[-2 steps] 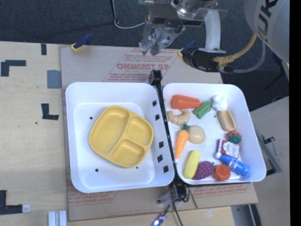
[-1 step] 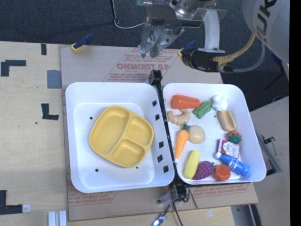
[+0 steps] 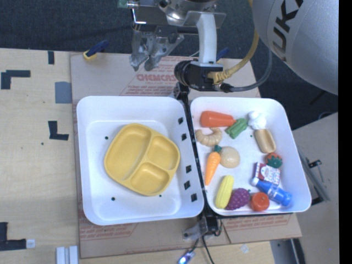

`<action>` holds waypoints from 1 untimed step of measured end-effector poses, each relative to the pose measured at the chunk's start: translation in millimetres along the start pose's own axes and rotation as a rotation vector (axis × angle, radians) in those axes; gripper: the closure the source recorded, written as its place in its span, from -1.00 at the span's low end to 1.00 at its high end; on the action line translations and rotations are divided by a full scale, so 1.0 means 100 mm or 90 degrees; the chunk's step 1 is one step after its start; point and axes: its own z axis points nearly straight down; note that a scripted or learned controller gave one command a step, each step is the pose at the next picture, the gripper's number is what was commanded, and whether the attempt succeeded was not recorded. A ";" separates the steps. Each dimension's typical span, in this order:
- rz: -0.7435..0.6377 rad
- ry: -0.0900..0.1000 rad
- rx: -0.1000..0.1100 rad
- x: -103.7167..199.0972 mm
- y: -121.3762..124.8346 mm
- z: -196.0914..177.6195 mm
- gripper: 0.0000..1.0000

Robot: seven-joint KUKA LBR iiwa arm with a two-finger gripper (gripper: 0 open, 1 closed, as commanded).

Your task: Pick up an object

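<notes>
The arm [image 3: 297, 21] is filling the upper right of the frame, hanging its gripper [image 3: 147, 59] at the upper centre above the far rim of the left bin [image 3: 88, 147], which is holding a yellow tray [image 3: 142, 158]. The fingers are sitting close together with nothing between them, while the toys are lying crowded in the right bin [image 3: 294, 164]: carrot [image 3: 211, 167], corn [image 3: 224, 191], grapes [image 3: 240, 198]. A descent here is risking a miss, or a pinch that is nudging neighbours instead of gripping one.
</notes>
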 end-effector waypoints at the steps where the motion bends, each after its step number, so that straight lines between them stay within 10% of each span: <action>1: 0.003 -0.003 0.006 -0.04 -0.61 0.62 1.00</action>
